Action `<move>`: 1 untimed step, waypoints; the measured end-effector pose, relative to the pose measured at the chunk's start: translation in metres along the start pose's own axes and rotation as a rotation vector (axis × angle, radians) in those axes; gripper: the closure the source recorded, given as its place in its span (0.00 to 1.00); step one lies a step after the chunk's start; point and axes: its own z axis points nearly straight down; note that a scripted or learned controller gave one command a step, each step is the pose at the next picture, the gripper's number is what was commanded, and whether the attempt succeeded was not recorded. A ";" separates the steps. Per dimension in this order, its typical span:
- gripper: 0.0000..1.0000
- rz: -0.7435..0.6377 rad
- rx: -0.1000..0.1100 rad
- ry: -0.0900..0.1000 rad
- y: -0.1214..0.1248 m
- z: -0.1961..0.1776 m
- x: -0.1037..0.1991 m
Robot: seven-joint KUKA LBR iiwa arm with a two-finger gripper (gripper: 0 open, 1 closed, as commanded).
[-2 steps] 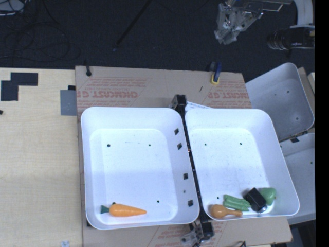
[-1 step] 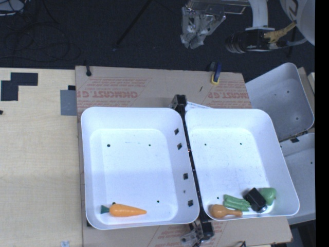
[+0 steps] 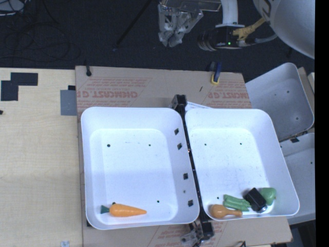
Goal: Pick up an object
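so the gripper is parked way up at the back, above the far edge of the bench and well clear of both bins, and there's nothing between its fingers. from this angle i honestly can't tell whether it's open or closed, it just reads as a grey clump against the dark floor.

candidates for picking: the left bin has one lone carrot lying flat near the front wall, leafy green end pointing left. the right bin has a little pile jammed in the front right corner: a tan pear-shaped thing, a green pea pod, a black block lying partly over a green lump.

if it were me i'd go for the carrot. it looks like a toy, probably hard plastic, so light and stiff, nothing to crush. downside is it's likely smooth and it tapers, so fingers could slide off toward the thin end. i'd grab across the fat part near the green top, jaws closing across the short width. it sits just beside the front wall though, so one finger might not have much room there.

the pile on the right looks worse: everything is touching and hugging the corner, so the fingers would probably bump a neighbour or the rim first.
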 end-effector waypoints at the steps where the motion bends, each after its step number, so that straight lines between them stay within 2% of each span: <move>1: 1.00 -0.003 0.001 0.001 0.000 0.000 0.069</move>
